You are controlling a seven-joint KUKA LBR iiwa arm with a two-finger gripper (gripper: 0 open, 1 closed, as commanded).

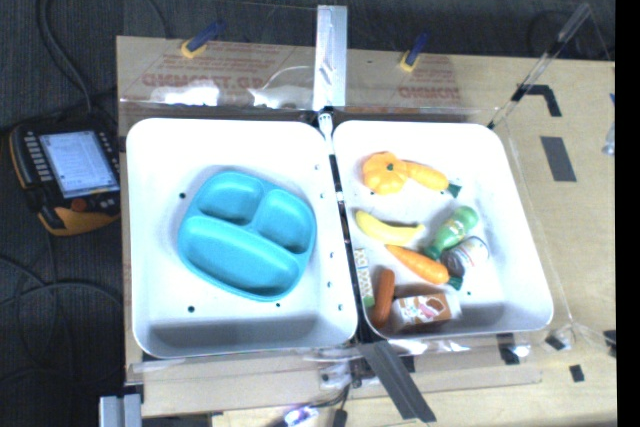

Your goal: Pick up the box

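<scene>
The box [425,307] is a small carton with a brown and white label. It lies flat on its side near the front wall of the right bin [510,215]. Its left end touches a brown sausage-shaped toy [382,296], and an orange carrot [419,264] lies just behind it. The top face of the box is uncovered.
Also in the right bin are a yellow-orange squash [397,174], a banana [385,227], a green bottle [452,229] and a silver can [468,254], crowded around the middle. In the left bin [150,215] sits a blue divided plate [248,232]. A teach pendant [68,173] lies off the bench, left.
</scene>
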